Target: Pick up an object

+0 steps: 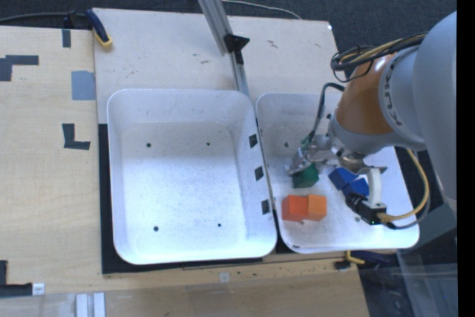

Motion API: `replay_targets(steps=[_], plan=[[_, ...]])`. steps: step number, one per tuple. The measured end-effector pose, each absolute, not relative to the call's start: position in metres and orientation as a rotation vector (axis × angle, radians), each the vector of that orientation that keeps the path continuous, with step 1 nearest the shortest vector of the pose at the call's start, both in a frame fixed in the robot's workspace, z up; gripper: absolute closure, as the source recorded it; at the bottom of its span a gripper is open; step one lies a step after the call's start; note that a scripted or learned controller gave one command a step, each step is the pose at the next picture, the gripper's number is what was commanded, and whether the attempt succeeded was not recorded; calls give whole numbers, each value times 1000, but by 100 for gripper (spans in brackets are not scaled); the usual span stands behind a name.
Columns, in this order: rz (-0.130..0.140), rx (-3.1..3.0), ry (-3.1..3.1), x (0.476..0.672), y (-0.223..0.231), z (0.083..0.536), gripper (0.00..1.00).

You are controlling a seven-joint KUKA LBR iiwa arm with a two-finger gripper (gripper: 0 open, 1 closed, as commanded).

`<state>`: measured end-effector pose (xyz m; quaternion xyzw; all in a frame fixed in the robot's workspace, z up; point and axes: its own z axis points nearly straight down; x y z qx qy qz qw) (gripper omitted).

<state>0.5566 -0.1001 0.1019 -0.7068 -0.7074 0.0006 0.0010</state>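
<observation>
- Orange block (305, 208) lies nearest you in the right bin (278, 115), close to that bin's front rim and just right of the wall between the two bins; you can see it has a darker and a lighter orange face.
- Blue piece (347, 182) sits just behind and to the right of the orange block, partly under the arm's wrist.
- Green block (305, 176) is just behind the orange block and left of the blue piece, about mid-bin.
- Your gripper (306, 160) is down right over the green block, its metal tip touching or almost touching the top of it; you cannot tell from this view whether the fingers are spread or closed, or whether the block is between them.
- Your arm (401, 93) comes in from the right, the orange band just above the wrist, with cables looping round it.
- Left bin (119, 159) sits beside the right one, their walls touching.
- Behind the bins, a slanted metal rail (211, 0) runs up and away across the bench (163, 48).
- At the far left corner of the bench lies a blue and yellow tool (99, 29).
</observation>
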Motion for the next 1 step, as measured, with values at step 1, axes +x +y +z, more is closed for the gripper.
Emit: replay_targets(steps=[1], plan=[[-11, -2211, -2235, 575, -4, 196, 100]])
